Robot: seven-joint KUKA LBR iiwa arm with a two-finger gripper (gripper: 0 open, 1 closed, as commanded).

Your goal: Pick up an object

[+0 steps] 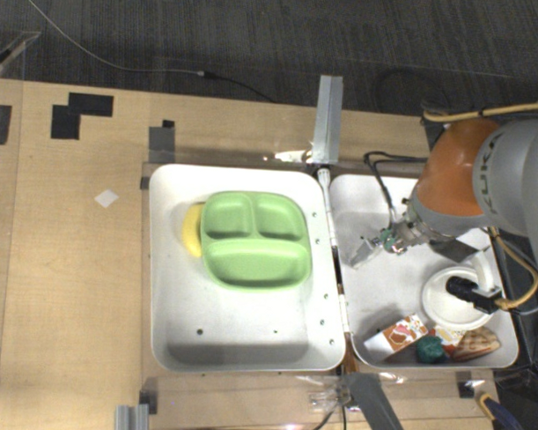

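Observation:
My gripper (366,249) hangs low over the upper left part of the right bin (371,310), pointing toward the bin's left wall, with nothing visible in it. At that bin's front edge lie a red and white packet (400,334), a small dark green object (430,349) and a brown and red packet (473,346). A white round bowl (444,306) sits just behind them, partly under the wrist. A green divided plate (254,238) rests in the left bin (238,332), with a yellow object (191,231) poking out from under its left side.
A metal post (328,115) stands behind the wall between the two bins. The arm's orange band (454,176) and grey body cover the right bin's back right corner. Wooden bench surface (65,264) stretches to the left of the bins.

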